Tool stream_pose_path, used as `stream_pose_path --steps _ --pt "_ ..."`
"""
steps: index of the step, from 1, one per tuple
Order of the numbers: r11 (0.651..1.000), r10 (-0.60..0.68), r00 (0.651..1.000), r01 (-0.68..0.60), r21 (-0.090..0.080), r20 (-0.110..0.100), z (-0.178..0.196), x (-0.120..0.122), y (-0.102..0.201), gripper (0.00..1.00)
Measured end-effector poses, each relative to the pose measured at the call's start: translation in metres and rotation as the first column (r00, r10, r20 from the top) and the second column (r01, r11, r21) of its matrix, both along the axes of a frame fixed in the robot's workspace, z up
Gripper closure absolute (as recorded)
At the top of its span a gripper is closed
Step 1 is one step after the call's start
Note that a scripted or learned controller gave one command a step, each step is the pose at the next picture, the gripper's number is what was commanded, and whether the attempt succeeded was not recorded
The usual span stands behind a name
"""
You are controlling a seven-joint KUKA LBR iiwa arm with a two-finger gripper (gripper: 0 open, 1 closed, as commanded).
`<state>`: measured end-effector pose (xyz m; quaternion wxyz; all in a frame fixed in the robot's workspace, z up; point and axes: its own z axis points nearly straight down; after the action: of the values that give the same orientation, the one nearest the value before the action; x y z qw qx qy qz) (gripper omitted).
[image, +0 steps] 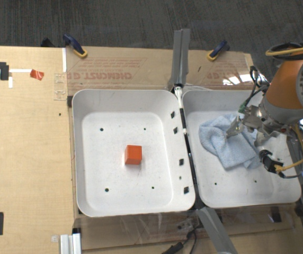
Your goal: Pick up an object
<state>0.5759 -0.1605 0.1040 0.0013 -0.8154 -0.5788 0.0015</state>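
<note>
Hand [236, 128] is being held over the right bin [247, 197], touching a crumpled light-blue cloth [231, 144]; its state cannot be told. Orange cube [133, 155] is sitting in the left bin [88, 142].

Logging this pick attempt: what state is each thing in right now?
Orange block: lies flat in the left bin, untouched.
Blue cloth: crumpled in the right bin.
Hand: low over the cloth's upper right edge; grip unclear.
</note>
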Motion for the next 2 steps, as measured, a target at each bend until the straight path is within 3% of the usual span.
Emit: stream_pose_path --steps 1,2 --pt "1.000 -0.005 1.000 0.005 0.000 0.000 0.009 0.000 -0.002 1.00" --pt "1.000 -0.020 1.000 0.020 -0.002 0.003 0.095 0.079 0.015 1.00"
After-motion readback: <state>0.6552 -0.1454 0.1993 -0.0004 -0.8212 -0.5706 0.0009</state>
